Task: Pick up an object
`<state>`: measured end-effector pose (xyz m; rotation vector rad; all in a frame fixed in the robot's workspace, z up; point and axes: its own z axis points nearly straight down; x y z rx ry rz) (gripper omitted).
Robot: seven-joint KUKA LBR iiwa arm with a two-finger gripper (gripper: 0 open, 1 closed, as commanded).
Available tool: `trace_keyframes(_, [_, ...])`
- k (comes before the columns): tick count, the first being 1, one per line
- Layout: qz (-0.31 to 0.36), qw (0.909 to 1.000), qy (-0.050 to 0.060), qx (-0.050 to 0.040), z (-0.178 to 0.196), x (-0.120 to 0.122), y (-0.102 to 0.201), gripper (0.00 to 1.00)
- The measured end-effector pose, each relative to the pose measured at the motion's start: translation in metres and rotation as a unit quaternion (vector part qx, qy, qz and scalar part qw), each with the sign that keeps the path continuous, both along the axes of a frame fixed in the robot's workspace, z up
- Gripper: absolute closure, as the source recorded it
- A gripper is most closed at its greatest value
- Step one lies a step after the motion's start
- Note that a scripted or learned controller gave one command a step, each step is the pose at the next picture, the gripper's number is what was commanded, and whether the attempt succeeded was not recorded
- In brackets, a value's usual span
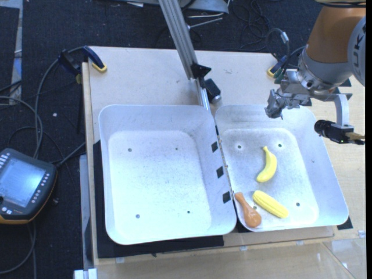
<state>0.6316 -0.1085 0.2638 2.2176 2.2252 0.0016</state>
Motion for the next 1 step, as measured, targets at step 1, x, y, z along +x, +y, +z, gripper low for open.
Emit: trace_keyframes(1, [0.0, 1.0, 0.0, 0.0001, 0.0038, -0.0187, 0.0425, 1.0])
